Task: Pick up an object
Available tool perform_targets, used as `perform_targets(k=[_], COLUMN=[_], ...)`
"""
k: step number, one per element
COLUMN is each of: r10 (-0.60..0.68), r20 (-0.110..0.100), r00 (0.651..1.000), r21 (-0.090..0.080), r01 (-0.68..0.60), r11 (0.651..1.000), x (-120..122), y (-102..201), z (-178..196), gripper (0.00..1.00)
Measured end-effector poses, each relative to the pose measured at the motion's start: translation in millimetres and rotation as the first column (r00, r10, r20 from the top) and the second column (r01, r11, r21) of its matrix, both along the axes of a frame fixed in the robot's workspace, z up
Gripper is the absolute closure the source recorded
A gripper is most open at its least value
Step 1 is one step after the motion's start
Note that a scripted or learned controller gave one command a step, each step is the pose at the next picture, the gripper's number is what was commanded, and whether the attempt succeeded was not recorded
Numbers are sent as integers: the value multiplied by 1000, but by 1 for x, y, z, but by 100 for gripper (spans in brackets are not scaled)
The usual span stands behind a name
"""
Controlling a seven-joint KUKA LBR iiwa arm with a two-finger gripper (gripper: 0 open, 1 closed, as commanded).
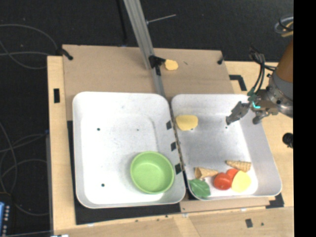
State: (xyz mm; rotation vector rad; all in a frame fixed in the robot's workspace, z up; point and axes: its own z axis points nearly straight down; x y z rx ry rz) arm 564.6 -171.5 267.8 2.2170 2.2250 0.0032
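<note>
My gripper (246, 114) hangs over the upper right part of the right bin (217, 137), its two dark fingers spread open with nothing between them. A pale yellow piece (186, 122) lies at that bin's upper left, well to the gripper's left. Along the bin's front edge lie a red tomato (223, 180), a yellow round fruit (241, 182), two waffle cones (238, 165) (205, 172) and a green leaf (199, 187). A green bowl (152, 172) sits in the left bin (108, 132).
A small yellow object (171, 64) lies on the brown board behind the bins. A grey metal post (140, 28) rises slantwise from between the bins' back edges. Cables trail at the right by the arm.
</note>
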Motion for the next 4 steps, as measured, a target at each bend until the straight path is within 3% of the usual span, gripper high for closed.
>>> perform_targets(k=[3,4], r10=[-5,-8], r20=[-6,2], r00=[1000,1000], r21=[-3,-2], r01=[5,8], r11=[1000,1000], x=[1,3], y=[-14,-14], z=[-134,-120], gripper=[0,100])
